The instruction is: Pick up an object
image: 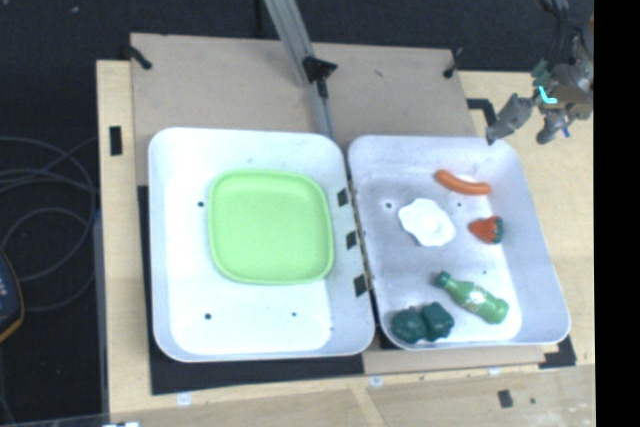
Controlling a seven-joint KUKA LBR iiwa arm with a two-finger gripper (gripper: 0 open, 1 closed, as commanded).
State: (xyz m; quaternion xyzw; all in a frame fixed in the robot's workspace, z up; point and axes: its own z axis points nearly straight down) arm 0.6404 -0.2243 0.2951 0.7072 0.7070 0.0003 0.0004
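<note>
The right bin (535, 245) holds an orange sausage (462, 182), a white flat piece (427, 222), a red strawberry-like toy (487, 229), a green bottle (472, 297) lying on its side and a dark green lump (421, 323). My gripper (529, 123) hovers at the view's right edge, just beyond the right bin's far right corner and above the bench. Its two fingers (503, 120) stand spread apart, open, with nothing between them. It is well clear of every object, and the sausage is the closest one.
In the left bin (175, 245) lies a light green square plate (270, 226). A slanted metal pole (283, 5) rises from the back of the bench between the bins. Cables lie on the dark floor at the left.
</note>
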